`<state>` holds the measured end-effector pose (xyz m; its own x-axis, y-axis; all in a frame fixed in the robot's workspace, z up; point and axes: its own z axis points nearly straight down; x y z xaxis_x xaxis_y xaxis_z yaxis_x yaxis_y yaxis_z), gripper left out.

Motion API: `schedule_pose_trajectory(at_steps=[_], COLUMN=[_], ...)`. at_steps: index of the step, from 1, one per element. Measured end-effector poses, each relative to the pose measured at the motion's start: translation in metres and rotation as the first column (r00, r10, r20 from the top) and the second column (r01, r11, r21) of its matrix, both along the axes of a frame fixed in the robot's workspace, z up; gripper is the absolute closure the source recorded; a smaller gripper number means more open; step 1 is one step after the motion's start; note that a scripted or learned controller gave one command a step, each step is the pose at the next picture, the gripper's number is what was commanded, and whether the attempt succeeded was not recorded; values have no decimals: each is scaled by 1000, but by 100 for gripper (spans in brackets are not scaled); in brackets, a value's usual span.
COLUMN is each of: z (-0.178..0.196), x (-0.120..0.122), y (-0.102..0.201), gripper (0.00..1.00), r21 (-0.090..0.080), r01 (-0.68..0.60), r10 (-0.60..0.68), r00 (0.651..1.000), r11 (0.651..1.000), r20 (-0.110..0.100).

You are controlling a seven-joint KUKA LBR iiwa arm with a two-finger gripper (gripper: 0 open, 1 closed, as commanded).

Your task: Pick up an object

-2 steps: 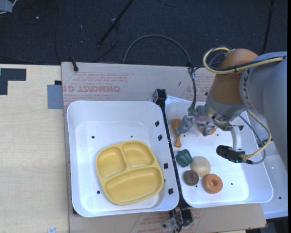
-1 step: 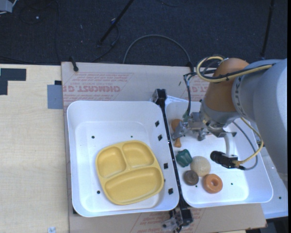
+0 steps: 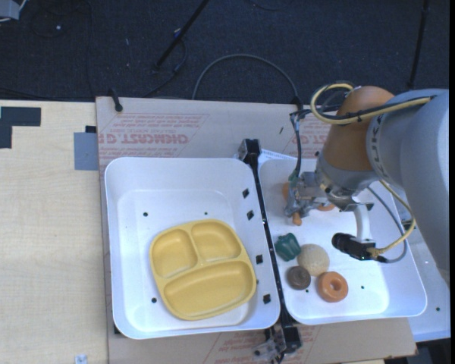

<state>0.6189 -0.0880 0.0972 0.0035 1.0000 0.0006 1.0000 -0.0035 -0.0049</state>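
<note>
Yellow divided tray (image 3: 203, 270) flat in left bin (image 3: 129, 203). Right bin (image 3: 398, 298): green block (image 3: 288, 245), brown disc (image 3: 299, 277), beige ball (image 3: 314, 258), orange ring (image 3: 334, 287) clustered near front. Gripper (image 3: 297, 207) low over bin's back-left, grip state unclear.

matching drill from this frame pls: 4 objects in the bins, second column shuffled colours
Things:
1. divided tray in the left bin
2. ring-shaped donut toy
3. round ball
4. small block by the divider

Colours:
A. teal green
B. yellow
C. orange
D. beige

Pairs: 1-B, 2-C, 3-D, 4-A
</note>
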Motion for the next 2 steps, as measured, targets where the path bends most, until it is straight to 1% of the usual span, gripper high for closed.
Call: schedule_pose_trajectory(at_steps=[1,2], z=[63,105], x=[-3,-3], y=[-2,-5], gripper=[100,100], r21=[-1,-1], r01=[2,2], r10=[-2,-2], r00=[1000,1000], r11=[1000,1000], r20=[7,6])
